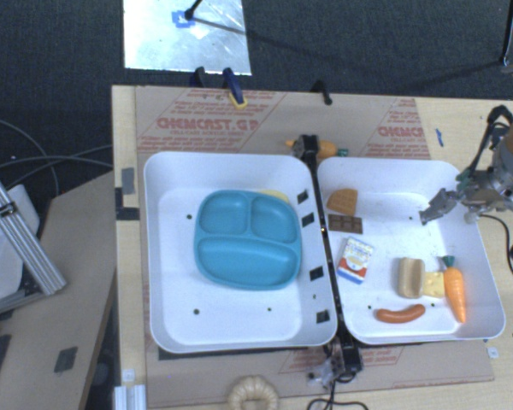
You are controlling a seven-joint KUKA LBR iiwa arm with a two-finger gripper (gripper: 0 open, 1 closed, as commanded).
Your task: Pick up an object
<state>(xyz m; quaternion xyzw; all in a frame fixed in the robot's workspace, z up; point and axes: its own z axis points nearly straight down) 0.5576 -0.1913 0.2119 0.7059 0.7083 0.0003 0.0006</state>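
Note:
The right bin (385, 336) holds several toy foods: a toast slice (343, 201), a chocolate bar (344, 224), a small red, white and blue carton (355, 259), a bread roll (409, 278), a cheese wedge (433, 284), a carrot (454, 291) and a sausage (400, 314). My gripper (439, 207) hangs over the bin's upper right part, above bare white floor. It is well above and right of the roll and carrot, and I see nothing held in it.
In the left bin (175, 314) lies a blue divided plate (248, 237) with a yellow item (276, 196) peeking out behind it. A black divider (321, 246) joins the two bins. A yellow object (326, 149) sits beyond the bins, and a tan ring (255, 394) lies at the bench's front.

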